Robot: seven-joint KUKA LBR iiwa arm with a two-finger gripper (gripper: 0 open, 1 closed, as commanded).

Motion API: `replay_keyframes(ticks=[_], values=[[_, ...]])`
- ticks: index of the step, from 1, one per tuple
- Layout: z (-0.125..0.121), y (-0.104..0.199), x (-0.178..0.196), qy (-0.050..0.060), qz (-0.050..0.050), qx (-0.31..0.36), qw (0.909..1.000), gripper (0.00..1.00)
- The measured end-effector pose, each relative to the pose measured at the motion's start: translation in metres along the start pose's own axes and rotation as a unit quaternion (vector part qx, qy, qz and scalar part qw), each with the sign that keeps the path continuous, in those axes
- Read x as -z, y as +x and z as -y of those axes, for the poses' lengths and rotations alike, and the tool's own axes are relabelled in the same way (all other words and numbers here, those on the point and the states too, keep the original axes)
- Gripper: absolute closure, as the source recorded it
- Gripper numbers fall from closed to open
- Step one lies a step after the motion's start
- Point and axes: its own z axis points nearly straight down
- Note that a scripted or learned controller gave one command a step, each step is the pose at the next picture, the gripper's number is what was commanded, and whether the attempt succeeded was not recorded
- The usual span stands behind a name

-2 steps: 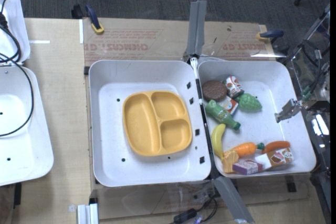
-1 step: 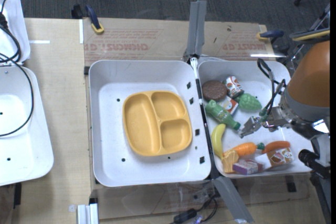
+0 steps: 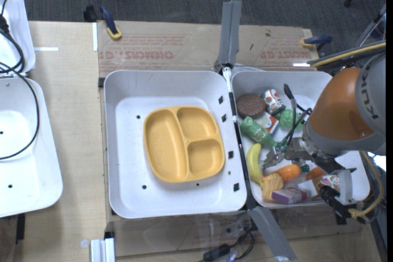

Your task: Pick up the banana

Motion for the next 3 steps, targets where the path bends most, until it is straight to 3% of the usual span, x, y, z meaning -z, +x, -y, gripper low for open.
replay_keyframes(ticks=[3], values=[[0.0001,-0.0002,-0.0001,0.000,0.000,0.000,1.0000,0.00]])
